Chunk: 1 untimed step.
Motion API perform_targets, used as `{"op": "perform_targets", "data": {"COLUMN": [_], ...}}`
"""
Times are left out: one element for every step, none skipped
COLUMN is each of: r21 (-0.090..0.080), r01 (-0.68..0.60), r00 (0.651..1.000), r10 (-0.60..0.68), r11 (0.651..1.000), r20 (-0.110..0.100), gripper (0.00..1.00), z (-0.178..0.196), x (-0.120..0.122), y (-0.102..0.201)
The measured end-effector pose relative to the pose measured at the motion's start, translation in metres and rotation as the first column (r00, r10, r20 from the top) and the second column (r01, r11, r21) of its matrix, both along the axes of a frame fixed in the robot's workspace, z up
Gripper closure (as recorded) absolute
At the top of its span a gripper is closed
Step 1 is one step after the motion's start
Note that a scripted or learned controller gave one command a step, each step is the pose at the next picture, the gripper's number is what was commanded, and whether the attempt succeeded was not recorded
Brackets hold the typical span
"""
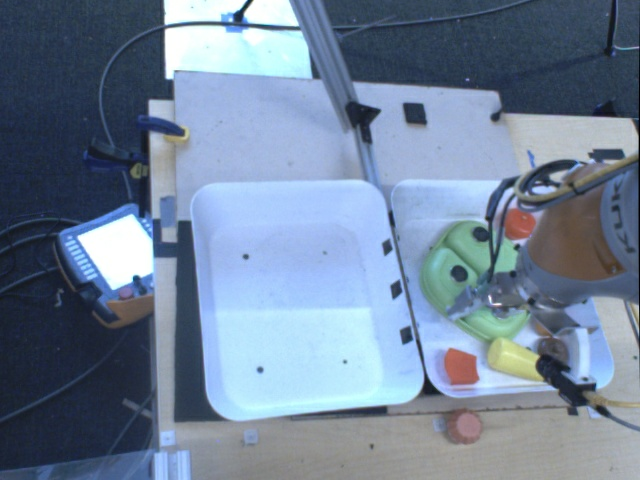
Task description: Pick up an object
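Note:
The right bin (pixel 415 203) holds a green rounded toy (pixel 455 263) with dark spots, a small red block (pixel 460 367), a yellow cylinder with a black end (pixel 517 359) and an orange piece (pixel 519 224) half hidden behind the arm. My gripper (pixel 487 300) is down in this bin on the green toy's near right side, its metal fingers touching or just over the toy's lower edge. The arm's orange band (pixel 580 243) covers the bin's right part.
The left bin (pixel 300 298) lies beside the right one, with black clips along the shared edge. A brown disc (pixel 463 427) sits on the bench in front of the right bin. A metal pole (pixel 325 43) slants across the back board.

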<state>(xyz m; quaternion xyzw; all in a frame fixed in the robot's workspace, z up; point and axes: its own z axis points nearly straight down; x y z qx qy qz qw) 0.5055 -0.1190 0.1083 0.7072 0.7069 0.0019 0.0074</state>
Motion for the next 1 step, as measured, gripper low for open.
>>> {"op": "perform_targets", "data": {"r21": [0.001], "r01": [-0.002], "r00": [1.000], "r10": [0.002], "r11": [1.000], "r20": [0.011], "gripper": [1.00], "z": [0.0162], "x": [0.0041], "y": [0.0004]}}
